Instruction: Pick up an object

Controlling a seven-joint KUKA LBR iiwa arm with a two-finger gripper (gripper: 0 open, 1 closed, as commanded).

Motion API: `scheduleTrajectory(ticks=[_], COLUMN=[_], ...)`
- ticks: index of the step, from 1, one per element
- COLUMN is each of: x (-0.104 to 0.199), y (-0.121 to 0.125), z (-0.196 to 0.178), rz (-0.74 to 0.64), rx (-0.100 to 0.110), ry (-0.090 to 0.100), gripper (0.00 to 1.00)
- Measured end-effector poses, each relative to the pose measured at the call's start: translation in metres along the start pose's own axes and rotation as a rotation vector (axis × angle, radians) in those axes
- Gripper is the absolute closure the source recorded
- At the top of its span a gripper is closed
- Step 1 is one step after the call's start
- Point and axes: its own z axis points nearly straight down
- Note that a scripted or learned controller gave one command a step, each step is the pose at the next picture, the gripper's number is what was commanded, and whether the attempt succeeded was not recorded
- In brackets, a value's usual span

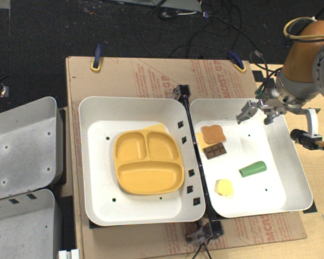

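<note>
- The things I could pick up all lie in the right-hand bin (291,196): a green cylinder (252,169), a small yellow piece (224,187), a dark brown chocolate-like block (215,150) and a tan toast-like slab (212,134) touching the block's far edge.
- My hand (257,112) hangs above the far right part of that bin, spread wide, with nothing between its fingers.
- From my hand, the green cylinder lies nearer the camera and a little to the side, well apart from the others; the toast and chocolate sit off toward the bin divider; the yellow piece is farthest, near the front.
- I judge I am at the approach step: no target is reached and nothing is lifted yet.
- The next move calls for choosing one item, most likely the green cylinder since it lies alone, then bringing my hand over it, turning so the fingers straddle its narrow width, and descending before closing.
- The left bin (92,161) holds a yellow divided tray (148,163), and the tabletop (129,74) beneath is cardboard; neither matters for this reach.
</note>
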Motion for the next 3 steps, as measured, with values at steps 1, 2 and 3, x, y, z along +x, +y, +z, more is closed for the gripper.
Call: scheduleTrajectory(ticks=[1, 2, 3], x=[-0.004, -0.004, 0.006], y=[-0.009, -0.007, -0.009], z=[0.057, 0.043, -0.007], rz=[0.001, 0.0, -0.003], rx=[0.002, -0.005, -0.007], ry=[0.001, -0.001, -0.001], gripper=[0.0, 1.0, 1.0])
